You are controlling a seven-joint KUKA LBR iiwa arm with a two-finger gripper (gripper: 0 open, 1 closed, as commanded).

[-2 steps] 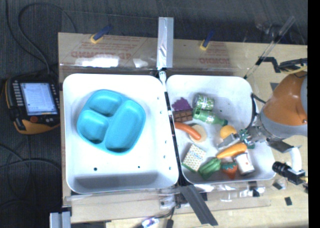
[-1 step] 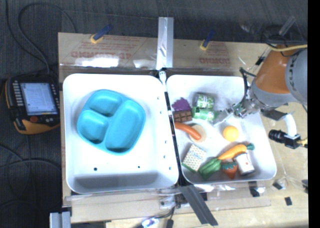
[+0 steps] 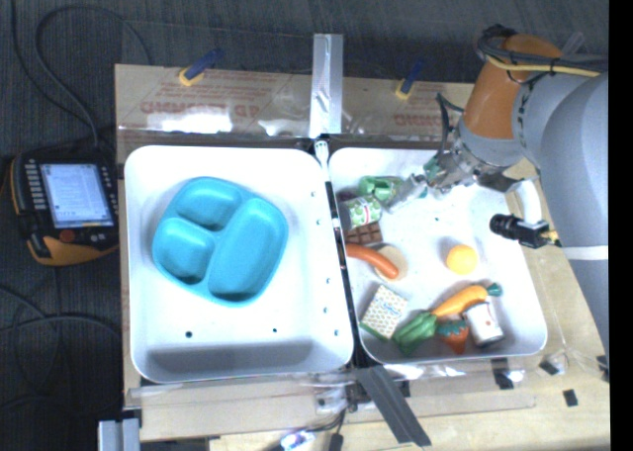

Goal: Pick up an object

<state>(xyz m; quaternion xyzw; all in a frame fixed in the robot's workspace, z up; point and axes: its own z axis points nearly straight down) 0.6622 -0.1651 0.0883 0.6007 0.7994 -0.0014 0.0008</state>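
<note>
My gripper (image 3: 431, 178) hangs over the far part of the right bin (image 3: 514, 271), reaching in from the right. Just to its left lies a green packet (image 3: 377, 186), close to the gripper's tip; whether they touch I cannot tell. Below that sit a small green-and-white carton (image 3: 363, 212), a brown chocolate bar (image 3: 366, 234) and an orange sausage (image 3: 373, 259). An orange ball (image 3: 461, 259) rests alone in the bin's middle. Along the near edge lie a cracker box (image 3: 384, 313), a green pepper (image 3: 415, 328), a carrot (image 3: 464, 299) and a small can (image 3: 485, 324).
The left bin (image 3: 148, 340) holds a blue divided plate (image 3: 220, 239). A metal post (image 3: 326, 83) stands behind the wall between the bins. A handheld pendant (image 3: 64, 204) lies on the floor to the left. The arm's grey body (image 3: 574, 172) covers the bench's right side.
</note>
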